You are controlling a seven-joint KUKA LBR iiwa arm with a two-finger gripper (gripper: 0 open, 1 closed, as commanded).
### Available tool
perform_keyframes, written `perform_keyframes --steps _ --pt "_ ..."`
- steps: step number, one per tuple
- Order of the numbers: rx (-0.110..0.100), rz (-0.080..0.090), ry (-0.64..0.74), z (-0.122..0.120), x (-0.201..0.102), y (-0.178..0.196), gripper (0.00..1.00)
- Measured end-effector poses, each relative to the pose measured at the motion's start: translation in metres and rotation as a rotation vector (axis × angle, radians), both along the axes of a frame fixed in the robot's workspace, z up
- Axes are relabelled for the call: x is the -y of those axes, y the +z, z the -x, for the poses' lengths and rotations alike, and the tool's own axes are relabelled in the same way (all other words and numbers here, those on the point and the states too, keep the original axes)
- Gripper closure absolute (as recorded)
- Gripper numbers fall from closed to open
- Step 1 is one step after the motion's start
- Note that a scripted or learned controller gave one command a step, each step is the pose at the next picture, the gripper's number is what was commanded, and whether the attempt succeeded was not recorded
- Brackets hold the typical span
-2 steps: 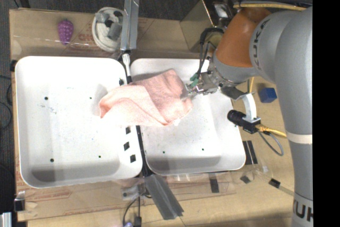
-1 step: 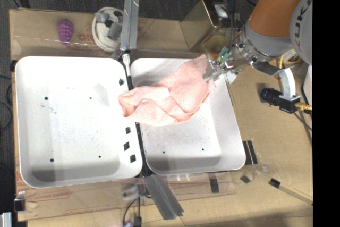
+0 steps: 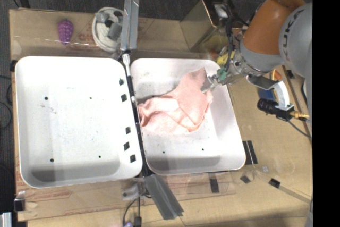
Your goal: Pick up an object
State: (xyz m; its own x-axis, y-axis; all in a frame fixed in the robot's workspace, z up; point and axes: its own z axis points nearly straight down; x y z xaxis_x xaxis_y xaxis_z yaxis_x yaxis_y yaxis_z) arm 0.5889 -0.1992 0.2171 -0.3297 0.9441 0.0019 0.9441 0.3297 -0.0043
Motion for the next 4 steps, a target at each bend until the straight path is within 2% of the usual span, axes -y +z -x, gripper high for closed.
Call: perform_keyframes --steps 1,2,3,4 --pt "0.001 0.000 0.000 0.000 0.000 0.000 0.00" --pt "0.006 0.000 0.107 0.012 -0.008 -0.124 0.00" --pt "0.005 0.001 0.110 0.011 -0.008 -0.114 1.00" --pt "0.003 0.001 -0.062 -0.048 -0.031 -0.012 1.00"
